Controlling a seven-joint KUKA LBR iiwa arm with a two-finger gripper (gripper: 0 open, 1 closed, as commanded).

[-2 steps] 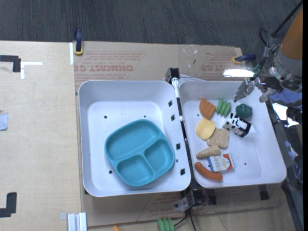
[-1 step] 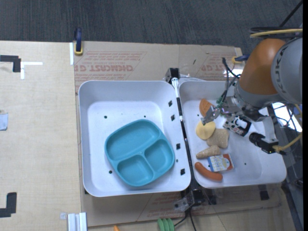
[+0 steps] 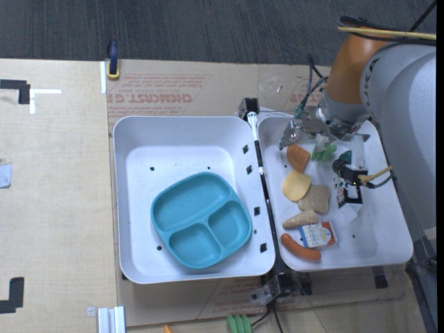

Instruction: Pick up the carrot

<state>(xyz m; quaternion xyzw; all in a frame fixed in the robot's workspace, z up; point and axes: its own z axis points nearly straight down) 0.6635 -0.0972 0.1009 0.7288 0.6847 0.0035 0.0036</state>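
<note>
The carrot (image 3: 299, 157), a short orange stub with green leaves to its right, lies near the back of the right bin (image 3: 378, 245). My gripper (image 3: 306, 133) hangs directly over the carrot's upper end, very close to it or touching it. The grey wrist with its orange band reaches in from the upper right and hides the back right corner of that bin.
In front of the carrot lie a yellow piece (image 3: 296, 185), a tan slice (image 3: 316, 200), a pale root-like piece (image 3: 300, 220), a small printed pack (image 3: 318, 234) and a red sausage (image 3: 300, 248). The left bin (image 3: 135, 186) holds a blue divided plate (image 3: 201, 219).
</note>
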